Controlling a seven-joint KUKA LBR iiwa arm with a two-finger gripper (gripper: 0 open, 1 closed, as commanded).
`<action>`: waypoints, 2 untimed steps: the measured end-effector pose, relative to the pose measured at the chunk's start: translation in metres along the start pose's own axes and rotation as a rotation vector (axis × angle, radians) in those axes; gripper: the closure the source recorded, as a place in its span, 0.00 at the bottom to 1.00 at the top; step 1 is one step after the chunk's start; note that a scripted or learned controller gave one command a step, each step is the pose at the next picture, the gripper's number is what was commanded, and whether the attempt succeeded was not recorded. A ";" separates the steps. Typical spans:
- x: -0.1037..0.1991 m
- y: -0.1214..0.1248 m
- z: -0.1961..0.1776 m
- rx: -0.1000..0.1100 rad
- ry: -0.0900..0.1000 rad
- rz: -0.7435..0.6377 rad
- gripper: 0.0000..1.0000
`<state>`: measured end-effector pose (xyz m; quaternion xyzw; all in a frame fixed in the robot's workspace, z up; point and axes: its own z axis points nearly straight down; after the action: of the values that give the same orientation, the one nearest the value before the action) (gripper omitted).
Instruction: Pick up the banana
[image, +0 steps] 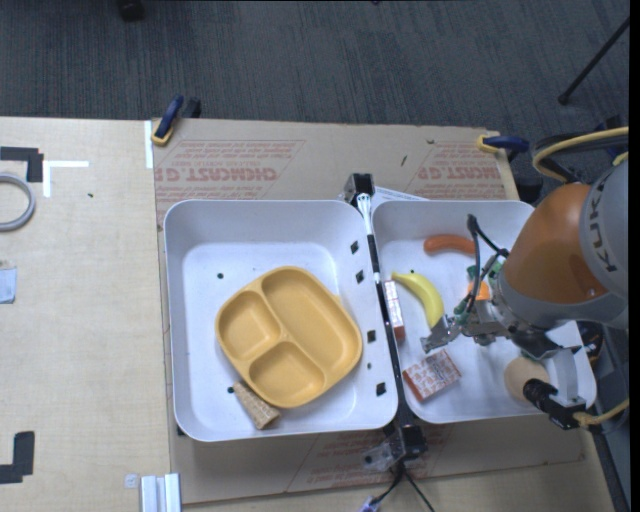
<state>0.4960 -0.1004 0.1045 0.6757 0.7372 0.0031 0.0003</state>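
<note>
The pincer (445, 333) hangs low over the right-hand bin (520, 212), just beside the lower end of the banana (423, 297); its metal fingertips point down and to the left, but at this slant and size it cannot be told how far apart they stand, and nothing is seen held between them. The banana lies flat on the bin floor, yellow, curving from the upper left toward the pincer, seemingly free of the fingers. Below the pincer rests a small red-and-white packet (432, 374), tilted, near the bin's front left corner. A narrow reddish bar (393, 309) lies along the bin's left wall, just beside the banana. Above, near the back wall, lies an orange carrot-like piece (449, 243). A pale round object (523, 377) sits at the bin's right side, partly hidden under the arm (550, 250), whose orange band and grey wrist reach in from the right. The left-hand bin (190, 330) holds a yellow three-compartment plate (288, 335), set at a slant, with a brown cracker-like piece (256, 406) touching its lower edge. Both bins stand on cardboard sheeting (250, 160) spread over the wooden tabletop (80, 330).
</note>
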 end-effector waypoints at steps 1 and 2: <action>-0.006 0.061 0.013 0.005 -0.004 -0.084 0.00; -0.007 0.061 0.003 0.004 -0.004 -0.082 1.00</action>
<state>0.5573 -0.1017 0.1018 0.6448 0.7643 0.0000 0.0005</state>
